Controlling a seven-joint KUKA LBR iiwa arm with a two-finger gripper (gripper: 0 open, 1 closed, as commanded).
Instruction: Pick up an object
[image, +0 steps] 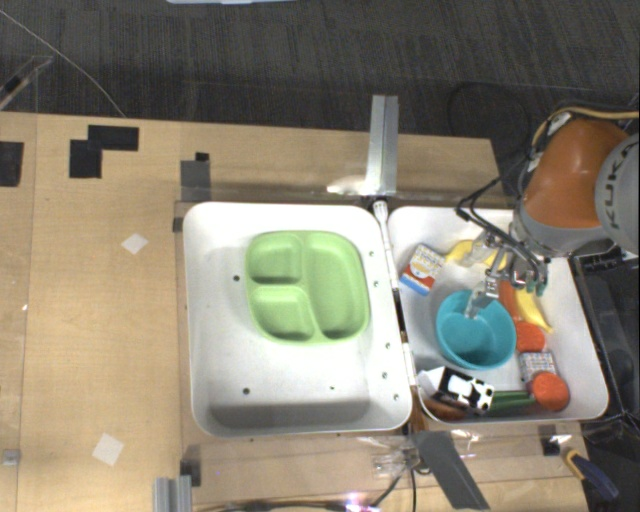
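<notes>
**Two bins, one arm, a cluttered right side**

Wooden bench (90, 330) under the camera view, pale, with black patches at its upper left and dark carpet beyond; two white bins sit side by side on it, a metal post rising behind the seam between them. One left bin (215, 330) holds one green divided tray (305, 285). One right bin (590, 385) holds one teal bowl (476, 330), one small white carton (423, 268) left of it, one yellow banana-like piece (530, 310) at the bowl's right, one orange ball (549, 390), one green stick (512, 402) and one black-and-white toy (468, 390) along the near wall. One arm comes in from the right; its gripper (490, 290) hangs over the bowl's upper rim, nothing seen between the fingers, whose spread cannot be told.
</notes>
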